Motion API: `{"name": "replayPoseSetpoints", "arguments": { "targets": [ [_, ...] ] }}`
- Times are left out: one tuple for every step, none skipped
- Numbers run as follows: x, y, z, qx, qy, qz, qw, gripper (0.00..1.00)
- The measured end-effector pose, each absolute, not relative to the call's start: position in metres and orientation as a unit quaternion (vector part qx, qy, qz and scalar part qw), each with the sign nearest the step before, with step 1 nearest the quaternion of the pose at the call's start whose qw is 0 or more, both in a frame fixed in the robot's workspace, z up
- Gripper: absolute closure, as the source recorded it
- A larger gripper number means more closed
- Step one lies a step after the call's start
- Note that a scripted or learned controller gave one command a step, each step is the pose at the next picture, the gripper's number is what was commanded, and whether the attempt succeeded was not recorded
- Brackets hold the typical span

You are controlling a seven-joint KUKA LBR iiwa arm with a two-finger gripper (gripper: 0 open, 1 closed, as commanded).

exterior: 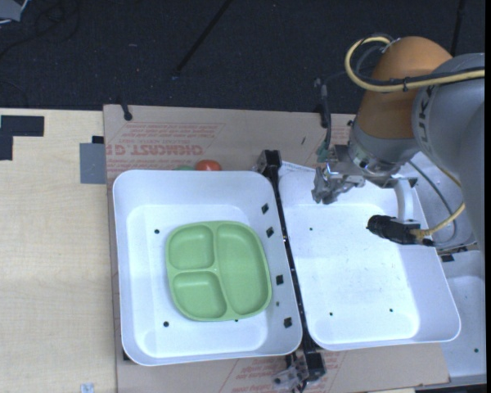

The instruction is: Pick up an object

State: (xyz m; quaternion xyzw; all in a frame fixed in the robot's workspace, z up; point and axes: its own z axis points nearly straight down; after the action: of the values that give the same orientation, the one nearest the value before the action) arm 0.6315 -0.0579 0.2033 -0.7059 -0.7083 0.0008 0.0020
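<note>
- Setting: a pale wooden bench (41, 244) bearing a flattened brown cardboard sheet (164, 142), with dark floor behind.
- Two shallow white plastic bins lie side by side on the cardboard: the left bin (139, 211) and the right bin (368, 301).
- A light-green plastic plate with three compartments (218, 270) lies flat in the middle of the left bin.
- A small red-orange rounded object (208, 166) sits just behind the left bin's far rim.
- The grey arm with its orange band (405, 80) reaches in from the right.
- The metal two-finger gripper (329, 188) is over the right bin's far-left corner, well apart from the plate; finger state cannot be told.
</note>
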Motion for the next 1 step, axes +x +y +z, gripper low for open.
{"name": "replayPoseSetpoints", "arguments": {
  "targets": [
    [0.6299,0.0003,0.2174,-0.705,-0.709,-0.0003,0.001,1.00]
  ]
}}
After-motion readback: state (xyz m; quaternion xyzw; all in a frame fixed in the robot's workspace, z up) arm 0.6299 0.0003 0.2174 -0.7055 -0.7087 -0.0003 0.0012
